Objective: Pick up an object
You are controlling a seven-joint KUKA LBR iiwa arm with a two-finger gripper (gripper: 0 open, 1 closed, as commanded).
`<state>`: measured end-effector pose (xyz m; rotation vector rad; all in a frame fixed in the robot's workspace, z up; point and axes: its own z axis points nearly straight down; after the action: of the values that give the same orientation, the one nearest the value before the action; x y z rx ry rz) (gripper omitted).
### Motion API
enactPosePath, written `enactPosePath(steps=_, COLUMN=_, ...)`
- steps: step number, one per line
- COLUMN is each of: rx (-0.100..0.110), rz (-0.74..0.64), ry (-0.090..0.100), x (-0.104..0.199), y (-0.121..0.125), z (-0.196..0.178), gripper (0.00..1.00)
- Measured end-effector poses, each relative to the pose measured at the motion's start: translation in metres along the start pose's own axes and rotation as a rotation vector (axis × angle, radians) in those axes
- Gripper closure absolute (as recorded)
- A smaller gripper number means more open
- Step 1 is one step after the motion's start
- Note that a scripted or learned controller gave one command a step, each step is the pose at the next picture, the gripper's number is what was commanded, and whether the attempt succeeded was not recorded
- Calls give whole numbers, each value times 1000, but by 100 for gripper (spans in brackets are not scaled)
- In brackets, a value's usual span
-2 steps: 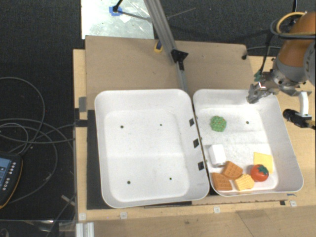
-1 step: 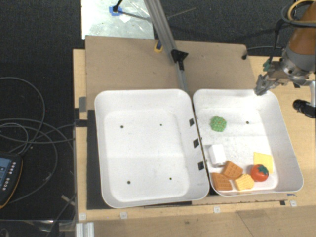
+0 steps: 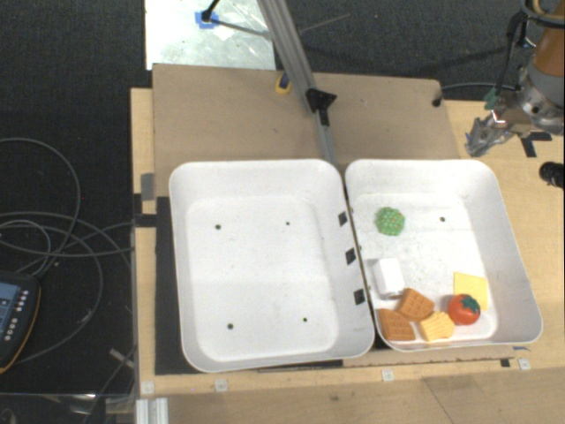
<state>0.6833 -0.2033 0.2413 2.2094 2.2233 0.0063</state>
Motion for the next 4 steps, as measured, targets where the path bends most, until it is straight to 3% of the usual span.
enactPosePath(steps=1, rx=3, rz=-4, ry=2, x=49, y=5, z=-9, gripper=100)
enactPosePath(steps=3, rx=7, rz=-4, ry=5, x=152, y=-3, z=8, gripper=100)
enactPosePath(steps=4, rx=5, rz=-4, ry=4, x=202, y=5, z=16, gripper=100)
